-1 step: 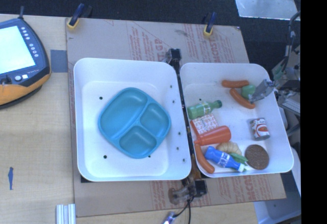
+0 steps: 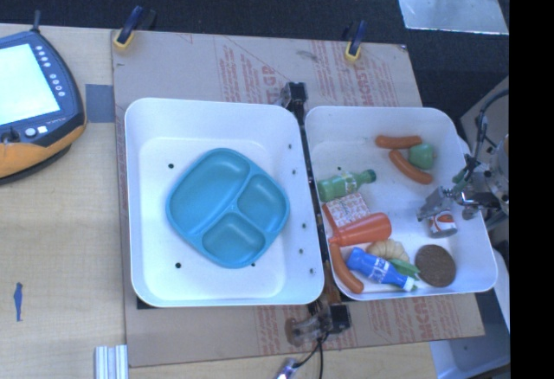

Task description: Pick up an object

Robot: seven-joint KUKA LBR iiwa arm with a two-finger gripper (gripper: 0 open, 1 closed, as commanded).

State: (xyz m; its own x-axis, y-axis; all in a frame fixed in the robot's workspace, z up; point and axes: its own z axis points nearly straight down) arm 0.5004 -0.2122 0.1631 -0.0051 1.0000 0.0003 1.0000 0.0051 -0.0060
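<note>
Right now the gripper (image 2: 440, 211) sits at about three o'clock in the right bin (image 2: 467, 286), low over the bin floor near its right wall. Whether it is apart, together or clamped on anything I cannot tell; a small red-and-white item (image 2: 443, 225) lies directly under its tip, touching or nearly so.

Objects available for picking all lie in this right bin. At twelve o'clock two orange sausages (image 2: 398, 142) flank a green round piece (image 2: 421, 154), the second sausage (image 2: 409, 167) slanting just below it. Toward nine o'clock a green bottle (image 2: 344, 185) lies on its side, with a red-and-white checked packet (image 2: 348, 210) just beneath it and an orange-red tube (image 2: 362, 228) touching that packet's lower edge. At six o'clock a blue-and-white bottle (image 2: 381, 270) lies on its side, with a pale yellow croissant-like piece (image 2: 388, 249) above it and another orange sausage (image 2: 344, 270) to its left along the bin wall. A brown round cookie (image 2: 435, 265) rests at about five o'clock, well below the gripper.

Over in the left bin (image 2: 147, 282), a blue divided plate (image 2: 227, 208) lies flat at the centre. At nine o'clock of the whole bench, a teach pendant (image 2: 35, 100) with an orange casing rests on the wood.
</note>
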